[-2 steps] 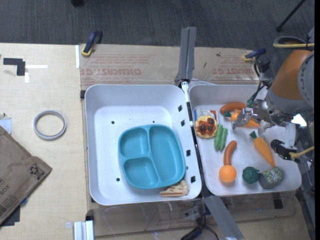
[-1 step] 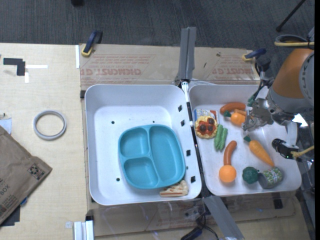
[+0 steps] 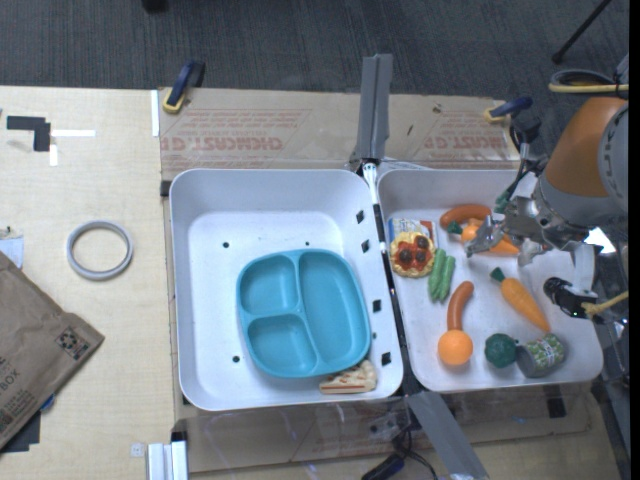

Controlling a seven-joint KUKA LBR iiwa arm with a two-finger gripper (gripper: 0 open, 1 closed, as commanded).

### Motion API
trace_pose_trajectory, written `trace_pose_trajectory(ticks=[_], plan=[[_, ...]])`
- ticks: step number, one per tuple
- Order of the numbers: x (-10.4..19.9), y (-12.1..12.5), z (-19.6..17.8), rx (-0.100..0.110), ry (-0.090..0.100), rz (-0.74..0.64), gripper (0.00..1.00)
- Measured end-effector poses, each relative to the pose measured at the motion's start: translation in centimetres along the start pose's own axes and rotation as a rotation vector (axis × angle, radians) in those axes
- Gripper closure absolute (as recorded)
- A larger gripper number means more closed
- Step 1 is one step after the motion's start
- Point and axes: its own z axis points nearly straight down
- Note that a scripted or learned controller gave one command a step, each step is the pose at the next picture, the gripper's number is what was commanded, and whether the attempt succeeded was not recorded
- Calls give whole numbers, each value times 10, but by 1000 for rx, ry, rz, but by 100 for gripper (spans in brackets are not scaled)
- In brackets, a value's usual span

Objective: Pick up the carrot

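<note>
1. Target position: the carrot (image 3: 524,303) lies in the right bin (image 3: 590,368), toward its right side, slanting from upper left to lower right. It rests on the bin floor, untouched.
2. Claw state: the claw (image 3: 497,236) hangs over the far part of the right bin, above an orange item (image 3: 503,249) and near a sausage (image 3: 465,214). Whether it is open or closed cannot be told; nothing is visibly gripped.
3. Risk, wrong object: the claw sits nearer the orange item and the sausage than the carrot. A descent here likely takes the wrong item.
4. Risk, lookalikes: a second sausage (image 3: 459,305) and an orange ball (image 3: 455,348) lie left of the carrot and share its colour.
5. Risk, slip: the carrot tapers. A grip near the thin end may squeeze it out.
6. Risk, clutter: a broccoli piece (image 3: 501,349) and a patterned item (image 3: 544,353) lie just near of the carrot tip and may be knocked.
7. Risk, wall: the bin's right wall is close and may obstruct a descent.
</note>
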Motion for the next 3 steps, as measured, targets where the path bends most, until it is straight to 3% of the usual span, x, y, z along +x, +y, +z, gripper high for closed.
trace_pose_trajectory(ticks=[1, 2, 3], plan=[[0, 0, -6, 3, -1, -3, 100], [0, 0, -6, 3, -1, -3, 0], [-1, 46, 9, 18, 3, 83, 0]])
